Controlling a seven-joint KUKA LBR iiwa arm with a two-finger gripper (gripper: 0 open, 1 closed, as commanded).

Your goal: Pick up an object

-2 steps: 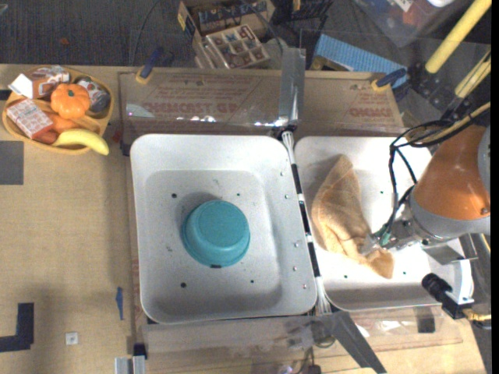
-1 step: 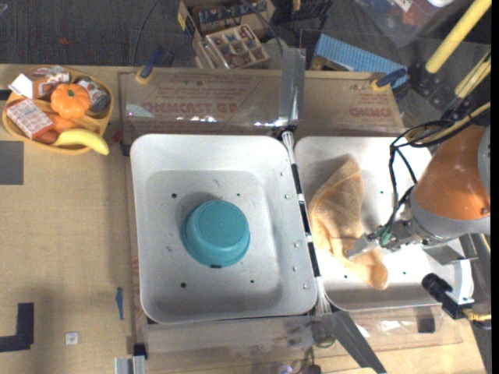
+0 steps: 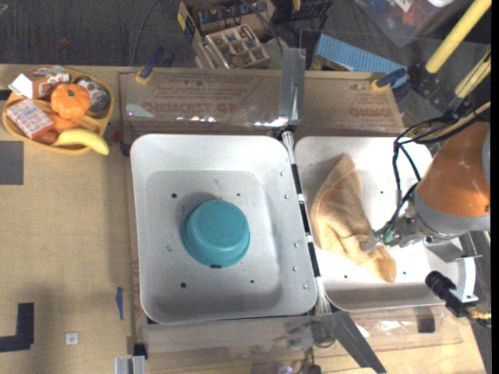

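The fingers [image 3: 381,238] sit low in the right bin [image 3: 405,291], down at the right edge of the tan cloth [image 3: 347,216], and their tips meet the fabric near its lower right fold — whether they are spread, closed, or pinching any of the cloth I cannot tell, since the dark metal parts blur together there. Behind them the gripper body runs up and to the right into the grey wrist, topped by the arm's orange band [image 3: 462,179], which hangs over the bin's right rim; black cables loop from the wrist up over the bin's upper right corner. The cloth itself lies crumpled in the left half of the right bin, a rough wedge with its narrow end toward the far rim and its wider, folded end toward the near rim, close to the wall shared with the left bin [image 3: 148,209]. In the left bin a teal bowl [image 3: 217,233] rests upside down near the middle of the floor, well apart from the cloth and the fingers. Both bins stand side by side on the table [image 3: 62,248]. At the table's far left corner a small basket [image 3: 23,127] holds toy food — an orange pumpkin [image 3: 71,100] and a yellow banana [image 3: 83,139] among small boxes.
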